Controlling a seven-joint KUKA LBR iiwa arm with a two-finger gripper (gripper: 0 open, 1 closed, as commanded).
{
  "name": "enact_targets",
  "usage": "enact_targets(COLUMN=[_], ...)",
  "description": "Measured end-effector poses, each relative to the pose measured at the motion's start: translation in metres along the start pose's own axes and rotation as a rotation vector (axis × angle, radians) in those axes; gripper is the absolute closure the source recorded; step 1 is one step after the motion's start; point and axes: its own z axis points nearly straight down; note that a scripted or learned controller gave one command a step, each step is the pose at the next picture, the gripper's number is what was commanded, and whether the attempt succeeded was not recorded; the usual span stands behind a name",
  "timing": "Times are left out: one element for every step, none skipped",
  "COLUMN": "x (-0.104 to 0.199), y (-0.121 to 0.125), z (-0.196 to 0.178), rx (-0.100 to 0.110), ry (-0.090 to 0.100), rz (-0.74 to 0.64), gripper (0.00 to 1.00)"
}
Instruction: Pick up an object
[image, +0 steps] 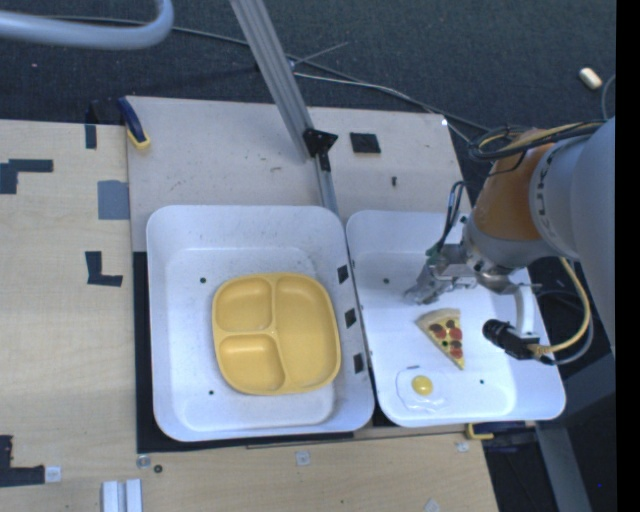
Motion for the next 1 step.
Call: enact_targets(x=[0.0047], y=[-0.0085], z=[-0.0555], rx=[-0.003], ry=[0.0], rz=[0.001], gripper=[1.0])
